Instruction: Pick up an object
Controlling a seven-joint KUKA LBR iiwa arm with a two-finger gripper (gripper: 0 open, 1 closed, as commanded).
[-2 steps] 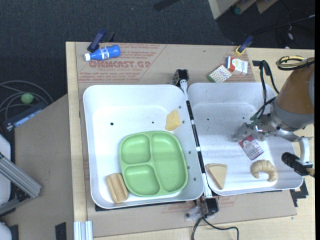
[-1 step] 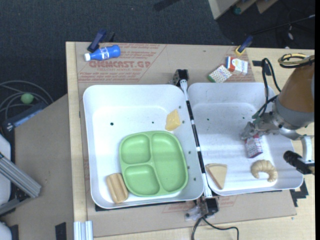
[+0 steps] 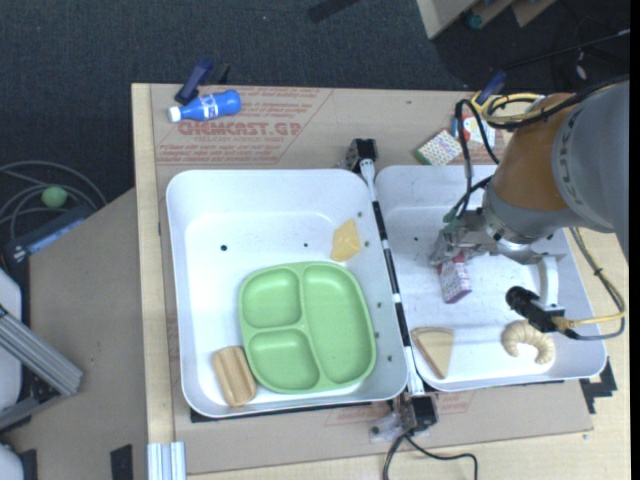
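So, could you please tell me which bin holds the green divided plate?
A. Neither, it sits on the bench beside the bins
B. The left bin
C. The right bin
B: the green divided plate lies inside the left bin, near its front, with a tan bread-like piece beside it, while the right bin holds the croissant and the gripper.

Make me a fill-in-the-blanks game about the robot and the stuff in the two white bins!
1. The green divided plate has ____ sections.
2. The croissant lies in the ____ bin.
3. The robot's hand is over the small packet in the ____ bin.
4. The blue and white bottle lies on the bench, ____ the bins.

Missing words: three; right; right; outside
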